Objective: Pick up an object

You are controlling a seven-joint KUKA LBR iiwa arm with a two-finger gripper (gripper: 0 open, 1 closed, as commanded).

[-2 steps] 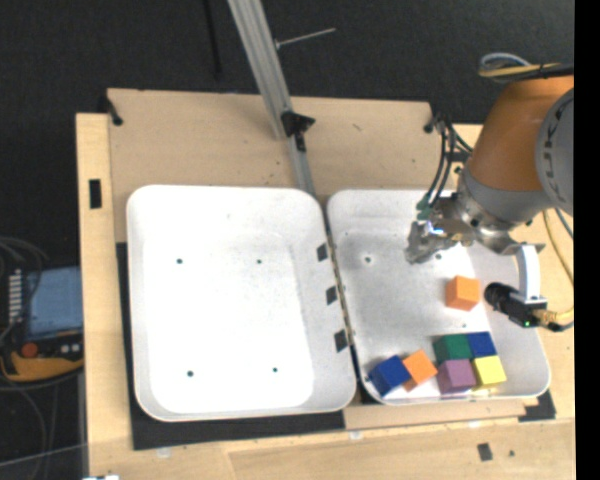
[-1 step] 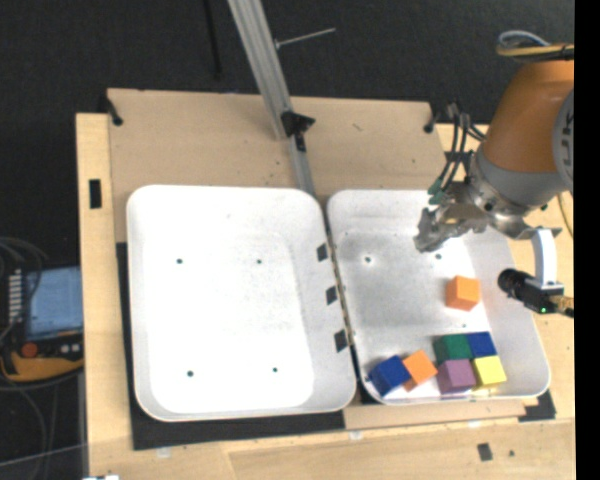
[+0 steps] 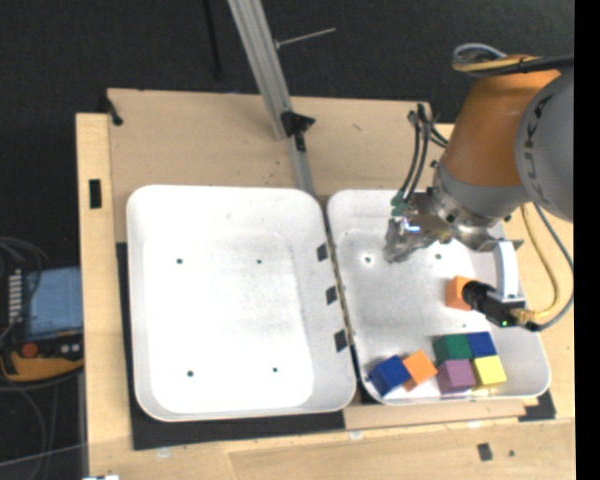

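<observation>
Blocks sit nearest the camera, clustered along the front edge of the right bin (image 3: 380, 213): blue block (image 3: 389, 373), orange block (image 3: 419, 366), purple block (image 3: 457, 375), yellow block (image 3: 490, 370), with a green block (image 3: 452, 349) and a second blue block (image 3: 481, 345) just behind them. Most are touching or just beside a neighbour, so little free room around any one. Look like small rigid cubes, probably light foam or wood, flat faces, likely easy to pinch across two opposite sides; the blue block at the left end has the most open side and seems the best pick. Small orange piece (image 3: 459, 292) lies further back near the bin's right wall, beside a black part of the arm's cabling; shape unclear. Left bin (image 3: 145, 268) sits just beside the right one on the bench (image 3: 210, 133), a row of dark clips between them. Gripper (image 3: 405, 240) hangs over the back-middle of the right bin, well apart from the block cluster, nothing seen between its fingers; whether they are spread or pressed together cannot be told at this angle. Grey arm with orange band (image 3: 495, 128) rises behind it. Metal pole (image 3: 265, 58) slants up at the far side of the bench. Grasp not yet made, by the look of it.
</observation>
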